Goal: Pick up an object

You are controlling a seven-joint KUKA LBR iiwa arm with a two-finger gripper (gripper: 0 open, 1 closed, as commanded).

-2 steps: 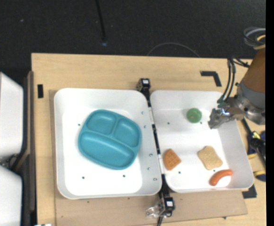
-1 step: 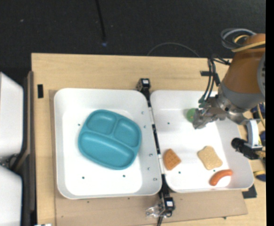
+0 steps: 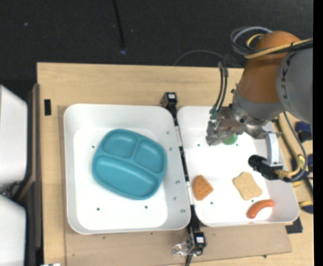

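Observation:
My gripper (image 3: 216, 136) hangs low over the back of the right bin (image 3: 222, 218), near its left side. A small green object (image 3: 230, 140) peeks out just right of the gripper, mostly hidden by it. Nearer the front of the same bin lie an orange waffle-like piece (image 3: 202, 188), a tan slice of toast (image 3: 246, 185) and a red-orange sausage (image 3: 260, 208). I cannot see whether the green object is touched by the gripper.
The left bin (image 3: 78, 215) holds a teal divided plate (image 3: 129, 163). A ridge with black clips (image 3: 181, 165) separates the two bins. The grey and orange arm (image 3: 266, 87) covers the right bin's back right corner.

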